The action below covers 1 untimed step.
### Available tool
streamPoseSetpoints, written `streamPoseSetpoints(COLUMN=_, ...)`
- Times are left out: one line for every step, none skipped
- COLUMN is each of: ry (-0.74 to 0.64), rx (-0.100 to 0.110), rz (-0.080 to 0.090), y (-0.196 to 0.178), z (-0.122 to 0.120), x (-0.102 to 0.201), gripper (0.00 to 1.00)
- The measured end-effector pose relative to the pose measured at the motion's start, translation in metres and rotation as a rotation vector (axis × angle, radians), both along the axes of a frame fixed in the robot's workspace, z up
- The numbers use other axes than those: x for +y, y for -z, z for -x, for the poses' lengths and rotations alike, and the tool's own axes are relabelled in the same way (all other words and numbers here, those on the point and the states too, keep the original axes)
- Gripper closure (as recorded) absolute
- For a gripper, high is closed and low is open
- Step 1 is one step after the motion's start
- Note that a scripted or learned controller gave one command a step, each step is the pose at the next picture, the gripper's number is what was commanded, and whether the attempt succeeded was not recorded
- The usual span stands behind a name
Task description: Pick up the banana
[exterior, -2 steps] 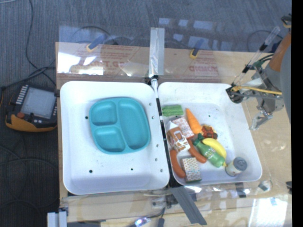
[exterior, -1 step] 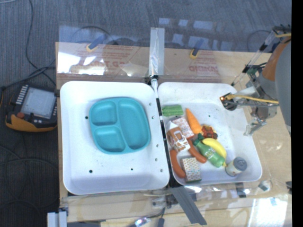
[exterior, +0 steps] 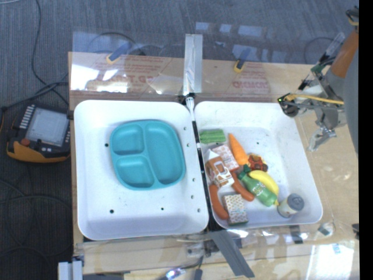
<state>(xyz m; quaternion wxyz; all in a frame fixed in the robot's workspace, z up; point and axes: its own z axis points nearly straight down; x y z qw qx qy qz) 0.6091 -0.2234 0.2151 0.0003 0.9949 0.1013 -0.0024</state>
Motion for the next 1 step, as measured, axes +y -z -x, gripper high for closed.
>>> streamPoseSetpoints(ry=-0.202, rx=0.001, rz=-0.001, y=0.0081, z=0.0134, x=0.0, gripper=0.0)
